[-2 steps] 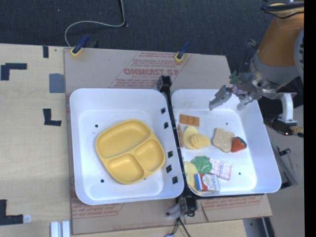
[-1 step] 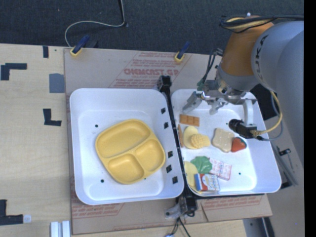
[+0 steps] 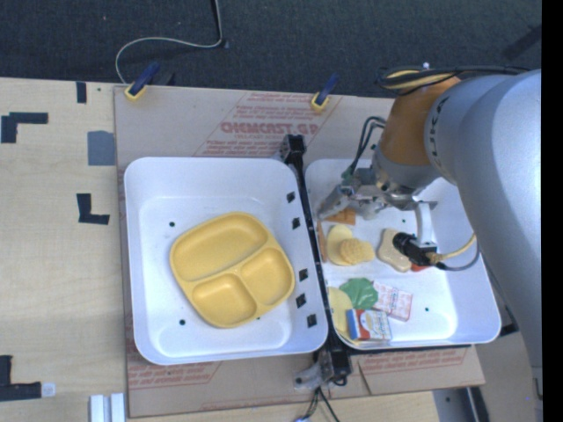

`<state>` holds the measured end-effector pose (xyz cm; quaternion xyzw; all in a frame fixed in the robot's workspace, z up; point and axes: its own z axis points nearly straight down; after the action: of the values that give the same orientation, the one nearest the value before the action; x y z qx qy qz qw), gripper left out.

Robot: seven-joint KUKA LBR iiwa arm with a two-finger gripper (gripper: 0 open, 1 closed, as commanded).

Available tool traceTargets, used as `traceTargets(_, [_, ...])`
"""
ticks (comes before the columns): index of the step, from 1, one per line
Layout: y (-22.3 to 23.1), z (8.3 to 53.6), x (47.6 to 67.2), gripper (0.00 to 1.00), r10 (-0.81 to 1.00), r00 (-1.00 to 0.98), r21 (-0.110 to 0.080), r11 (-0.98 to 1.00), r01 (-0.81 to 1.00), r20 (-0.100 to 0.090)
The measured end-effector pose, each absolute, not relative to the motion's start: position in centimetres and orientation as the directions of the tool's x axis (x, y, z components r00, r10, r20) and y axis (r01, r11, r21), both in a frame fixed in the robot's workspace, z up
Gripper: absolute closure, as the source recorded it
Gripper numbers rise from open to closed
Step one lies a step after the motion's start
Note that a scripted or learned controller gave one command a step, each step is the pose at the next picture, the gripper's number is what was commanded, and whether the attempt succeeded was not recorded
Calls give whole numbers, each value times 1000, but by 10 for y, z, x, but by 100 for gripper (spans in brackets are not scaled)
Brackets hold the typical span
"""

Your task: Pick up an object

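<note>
**Arm low over the right bin's far corner, items spread below**

Nearest the camera, at the front of the right bin (image 3: 475,319), a small carton with blue and red print (image 3: 368,325) lies flat, touching a pale packet with red markings (image 3: 398,303) just beyond it. A green leafy piece (image 3: 357,291) sits against the carton's far edge, and a yellow piece (image 3: 338,303) peeks out beside it at the bin's left wall. Further back, a yellow ridged item (image 3: 348,251) rests near the divider, with a cream-coloured piece (image 3: 392,249) just to its right, partly behind a black fitting on the arm's cable.

The gripper (image 3: 350,200) is down in the far left part of the right bin, its grey metal parts close over a small orange object (image 3: 345,217). That object sits just beside the fingers, possibly touching them, though the view is too cluttered to be sure. Whether the fingers are spread or closed cannot be told from here. The arm's orange band (image 3: 406,130) and grey body fill the space above.

The left bin (image 3: 145,236) carries a yellow divided plate (image 3: 230,269), lying flat near its middle, well apart from the gripper.
</note>
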<state>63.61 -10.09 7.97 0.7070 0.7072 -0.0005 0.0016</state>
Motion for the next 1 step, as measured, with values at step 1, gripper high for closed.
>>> traceTargets(1, [-96, 84, 661, 0, 1000, -2, 1, 2, 1000, 0])
